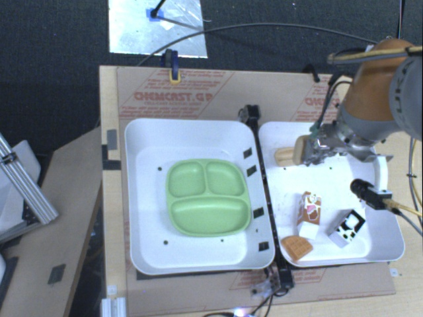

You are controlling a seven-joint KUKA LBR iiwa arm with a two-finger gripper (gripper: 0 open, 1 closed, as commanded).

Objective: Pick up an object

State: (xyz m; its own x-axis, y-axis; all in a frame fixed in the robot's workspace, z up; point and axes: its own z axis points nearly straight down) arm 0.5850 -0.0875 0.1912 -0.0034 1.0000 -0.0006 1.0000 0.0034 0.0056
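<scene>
Two shallow white bins are seen. One green three-compartment plastic plate [208, 197] lies in the left bin [142, 177]. In the right bin [390, 243], four items are counted: a tan cylindrical block [285, 156] just beside the gripper [310, 152], a brown-and-white carton [309, 213], a black-and-white box [347, 228] and an orange waffle-patterned piece [297, 247] nearest.

green divided plate [208, 197] in left bin [142, 177], blue clamp [172, 63]

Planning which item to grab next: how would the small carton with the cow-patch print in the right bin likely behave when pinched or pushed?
The carton looks boxy with flat faces, so it would probably slide, not roll. It lies tilted near the right bin's wall, so a push might wedge it there. If it is thin card, a hard pinch may dent it.
</scene>
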